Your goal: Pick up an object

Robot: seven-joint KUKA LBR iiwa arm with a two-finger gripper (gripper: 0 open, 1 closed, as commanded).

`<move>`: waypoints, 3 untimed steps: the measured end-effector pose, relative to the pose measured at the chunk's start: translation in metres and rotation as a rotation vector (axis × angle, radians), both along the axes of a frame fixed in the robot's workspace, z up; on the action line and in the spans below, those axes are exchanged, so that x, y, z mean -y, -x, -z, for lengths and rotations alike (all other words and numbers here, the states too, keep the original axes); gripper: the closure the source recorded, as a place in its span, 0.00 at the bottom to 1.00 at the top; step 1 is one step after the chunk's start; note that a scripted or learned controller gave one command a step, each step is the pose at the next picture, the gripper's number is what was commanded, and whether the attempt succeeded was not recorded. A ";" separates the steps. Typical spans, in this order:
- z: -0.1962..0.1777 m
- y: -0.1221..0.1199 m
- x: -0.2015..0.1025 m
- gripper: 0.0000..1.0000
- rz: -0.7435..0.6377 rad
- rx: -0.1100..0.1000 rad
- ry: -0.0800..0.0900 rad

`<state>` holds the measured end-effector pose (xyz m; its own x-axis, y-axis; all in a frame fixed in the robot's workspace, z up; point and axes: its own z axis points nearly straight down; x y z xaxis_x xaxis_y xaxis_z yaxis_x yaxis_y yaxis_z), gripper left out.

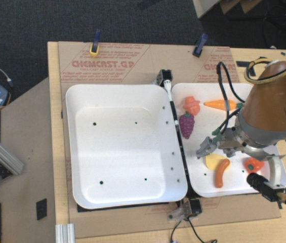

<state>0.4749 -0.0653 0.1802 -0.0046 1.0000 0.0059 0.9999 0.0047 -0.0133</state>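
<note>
The right bin (203,184) holds several toy foods. A pink piece (191,105) lies near its far left corner, with a purple bunch of grapes (187,124) just in front of it. An orange carrot (220,105) lies at the back. A yellow piece (213,161) and an orange-red sausage (221,171) sit side by side near the front, and a red piece (254,164) shows to their right. My gripper (208,147) hangs low over the bin, just above the yellow piece and right of the grapes. The arm's orange band (272,103) hides the bin's right part.
The left bin (82,135) lies beside the right one, and a black divider (177,130) runs between them. Blue clamps (96,42) (200,44) hold the cardboard bench top at the back. Black cables (225,85) loop over the right bin.
</note>
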 end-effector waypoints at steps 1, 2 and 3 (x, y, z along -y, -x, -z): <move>-0.034 -0.082 -0.011 0.00 0.000 0.023 0.007; -0.088 -0.140 -0.057 0.00 -0.001 0.024 0.006; -0.048 -0.180 -0.102 0.00 0.000 0.015 0.005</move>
